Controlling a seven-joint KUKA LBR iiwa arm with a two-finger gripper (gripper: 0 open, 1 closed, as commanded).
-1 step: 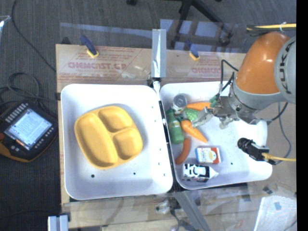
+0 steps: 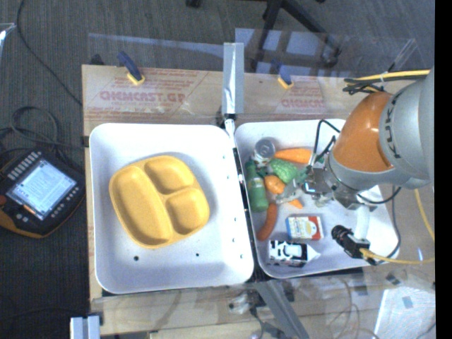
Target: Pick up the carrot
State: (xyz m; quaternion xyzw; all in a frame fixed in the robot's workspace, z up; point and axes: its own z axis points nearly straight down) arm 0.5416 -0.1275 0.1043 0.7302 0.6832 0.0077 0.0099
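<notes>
The carrot (image 2: 294, 155), orange with a green leafy end (image 2: 285, 169), lies in the upper middle of the right bin (image 2: 385, 224). The gripper (image 2: 308, 187) hangs low over the bin's middle, just below and right of the carrot, under the orange-banded wrist (image 2: 361, 143). The wrist and its cables hide much of the gripper. A small orange piece (image 2: 274, 185) and a long orange piece (image 2: 267, 221) lie to the gripper's left.
A yellow three-part plate (image 2: 161, 200) sits in the left bin (image 2: 113, 260). The right bin also holds a green bottle (image 2: 256, 188), a small can (image 2: 265, 147), a red and white packet (image 2: 305, 227) and a black and white carton (image 2: 288, 253).
</notes>
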